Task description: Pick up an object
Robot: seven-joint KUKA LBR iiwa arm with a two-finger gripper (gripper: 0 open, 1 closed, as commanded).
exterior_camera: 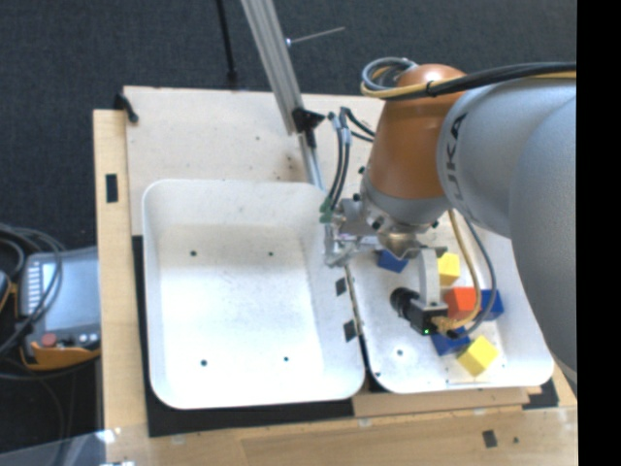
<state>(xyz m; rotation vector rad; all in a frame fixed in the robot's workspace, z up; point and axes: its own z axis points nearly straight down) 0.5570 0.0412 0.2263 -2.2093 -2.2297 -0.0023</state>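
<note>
Hovering gripper [338, 241] at right bin [390, 365] left wall, beside blue block [391, 259]; grip unreadable.

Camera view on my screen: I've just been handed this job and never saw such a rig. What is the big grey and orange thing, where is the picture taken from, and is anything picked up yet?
The big grey shape with the orange band is a robot arm, reaching in from the right. The single camera is fixed above the bench and looks down at a slant on two shallow white bins, the left bin and the right bin. The right bin holds an upper yellow block, an orange block, a lower yellow block and blue pieces. The gripper hangs over that bin's left side. The wrist hides it, so I cannot tell whether anything is held.
</note>
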